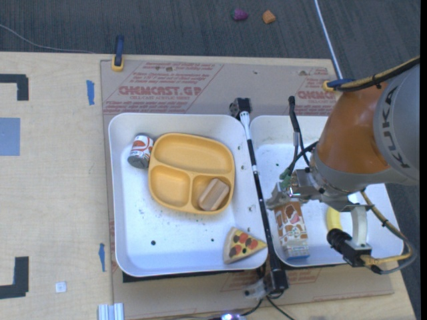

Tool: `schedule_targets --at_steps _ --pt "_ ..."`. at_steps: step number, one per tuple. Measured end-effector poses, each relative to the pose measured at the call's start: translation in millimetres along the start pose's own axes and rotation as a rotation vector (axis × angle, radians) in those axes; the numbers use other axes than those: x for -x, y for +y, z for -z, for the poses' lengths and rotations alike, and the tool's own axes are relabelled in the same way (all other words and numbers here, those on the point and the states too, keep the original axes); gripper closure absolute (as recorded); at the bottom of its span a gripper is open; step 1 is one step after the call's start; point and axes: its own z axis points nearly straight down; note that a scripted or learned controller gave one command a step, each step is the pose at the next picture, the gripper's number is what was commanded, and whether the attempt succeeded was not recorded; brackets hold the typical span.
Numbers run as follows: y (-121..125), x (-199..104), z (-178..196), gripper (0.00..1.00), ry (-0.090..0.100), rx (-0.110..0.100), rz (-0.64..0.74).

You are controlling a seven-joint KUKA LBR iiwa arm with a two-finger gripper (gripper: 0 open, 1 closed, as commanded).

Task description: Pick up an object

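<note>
Gripper [288,197] sits right over the little carton [292,229] in the right bin [267,133]; I cannot tell its grip, and the carton might slip sideways.

**Camera setup: single fixed overhead**

We have one camera above the bench [47,179], looking down at a slant. We see both white bins: left bin [127,245], right bin [267,129]. The arm [360,132] enters from frame right, close under the lens.
</note>
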Motion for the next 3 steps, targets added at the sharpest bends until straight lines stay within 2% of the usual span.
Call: schedule_targets --at_steps 1,3 --pt "8 -37 14 1.0 -0.001 0.004 0.0" --pt "10 -38 35 1.0 -0.002 0.012 0.002"
